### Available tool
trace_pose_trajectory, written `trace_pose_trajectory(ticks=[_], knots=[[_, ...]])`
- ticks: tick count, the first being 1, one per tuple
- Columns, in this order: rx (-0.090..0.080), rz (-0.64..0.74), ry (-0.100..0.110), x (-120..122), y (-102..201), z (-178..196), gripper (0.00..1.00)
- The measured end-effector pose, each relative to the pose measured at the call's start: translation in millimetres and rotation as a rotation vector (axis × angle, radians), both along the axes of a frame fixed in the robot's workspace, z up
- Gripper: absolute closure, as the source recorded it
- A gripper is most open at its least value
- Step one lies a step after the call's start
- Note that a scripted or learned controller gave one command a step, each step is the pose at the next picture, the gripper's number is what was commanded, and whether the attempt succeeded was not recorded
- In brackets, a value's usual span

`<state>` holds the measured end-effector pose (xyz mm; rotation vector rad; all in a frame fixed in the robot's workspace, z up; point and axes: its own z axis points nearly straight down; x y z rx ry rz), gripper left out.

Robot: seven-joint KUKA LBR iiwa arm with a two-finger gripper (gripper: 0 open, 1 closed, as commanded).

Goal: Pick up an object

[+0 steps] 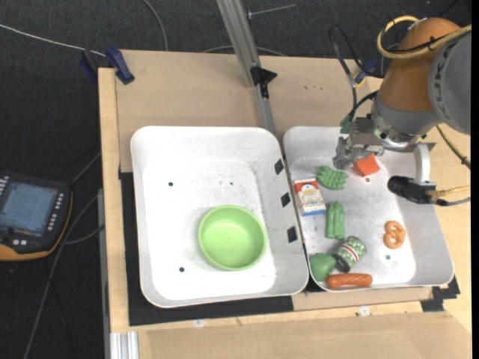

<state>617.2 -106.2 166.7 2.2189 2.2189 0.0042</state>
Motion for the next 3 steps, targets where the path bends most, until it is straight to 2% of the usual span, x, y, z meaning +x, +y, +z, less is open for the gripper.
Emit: trace_pose_trajectory(ticks=[1, 2, 3], knots=[[0.0, 0.0, 0.0, 0.8, 0.0, 38.7, 1.0], [0.002, 0.004, 0.004, -5.4, 46.9, 39.3, 1.0], [0.002, 0.004, 0.003, 4.9, 95.9, 50.3, 1.0]])
